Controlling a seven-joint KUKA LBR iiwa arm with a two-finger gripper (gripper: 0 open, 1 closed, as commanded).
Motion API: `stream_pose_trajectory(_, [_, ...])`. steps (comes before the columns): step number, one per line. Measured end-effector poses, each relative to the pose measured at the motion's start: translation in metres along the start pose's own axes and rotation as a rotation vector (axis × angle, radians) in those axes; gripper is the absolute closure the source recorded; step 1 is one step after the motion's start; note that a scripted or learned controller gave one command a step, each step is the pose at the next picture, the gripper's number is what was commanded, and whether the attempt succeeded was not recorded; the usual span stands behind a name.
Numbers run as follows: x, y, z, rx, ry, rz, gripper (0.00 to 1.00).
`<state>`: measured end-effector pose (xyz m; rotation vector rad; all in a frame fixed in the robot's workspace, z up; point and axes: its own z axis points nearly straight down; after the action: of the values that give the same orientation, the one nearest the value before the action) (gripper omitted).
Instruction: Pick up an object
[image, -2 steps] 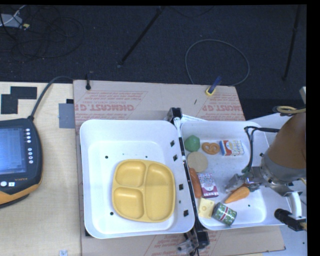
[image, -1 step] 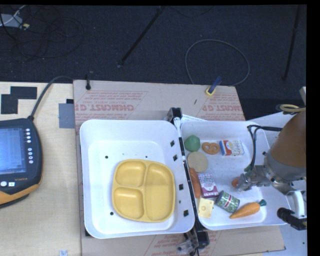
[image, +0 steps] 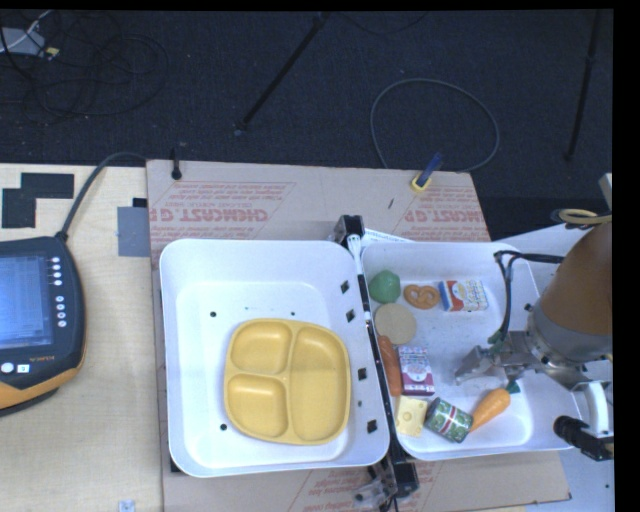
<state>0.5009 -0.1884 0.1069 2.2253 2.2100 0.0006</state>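
Red print on cardboard sheet (image: 300, 200) under the bins, upside down, roughly "CHEMCAST GP", twice; packet (image: 416, 370) and can (image: 447, 420) labels too small to read

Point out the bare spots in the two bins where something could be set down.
Left bin: bare floor borders the yellow divided plate on every side, widest along the far wall. Right bin: crowded along the divider and near wall; a bare patch lies between the pretzel, red carton and pincer.
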Motion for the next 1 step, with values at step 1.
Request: stream_pose_trajectory(1, [0.0521,0.0511,-0.0161,0.006,0.006,-0.013,0.00])
